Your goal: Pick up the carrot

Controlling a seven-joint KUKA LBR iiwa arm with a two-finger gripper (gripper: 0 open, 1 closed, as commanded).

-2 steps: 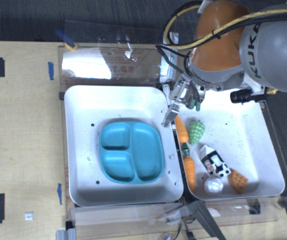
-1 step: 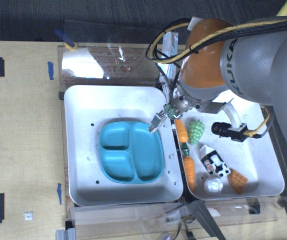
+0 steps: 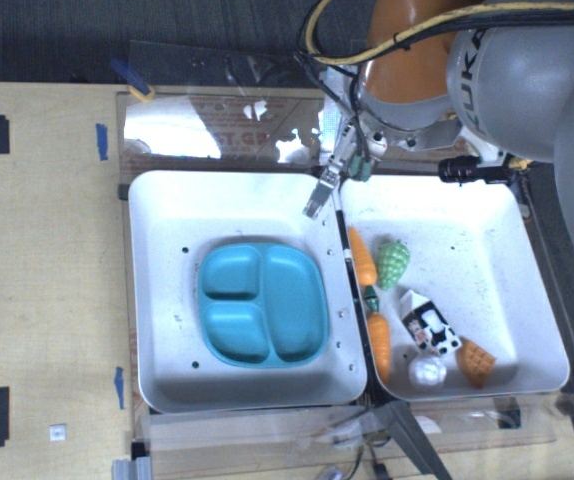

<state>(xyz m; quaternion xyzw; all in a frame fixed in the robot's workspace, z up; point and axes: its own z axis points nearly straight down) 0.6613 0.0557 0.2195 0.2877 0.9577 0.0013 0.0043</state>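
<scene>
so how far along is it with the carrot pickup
Nothing looks done yet. Both carrots, one above the other, lie along the left wall of the right bin. The gripper hangs over the divider at the bins' far end, nothing visibly held. Left: descend, grasp, lift.

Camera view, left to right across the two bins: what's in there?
Blue divided plate → carrot → green bumpy toy → black-and-white toy → orange waffle-textured piece. Gripper sits above the wall between the bins.
</scene>
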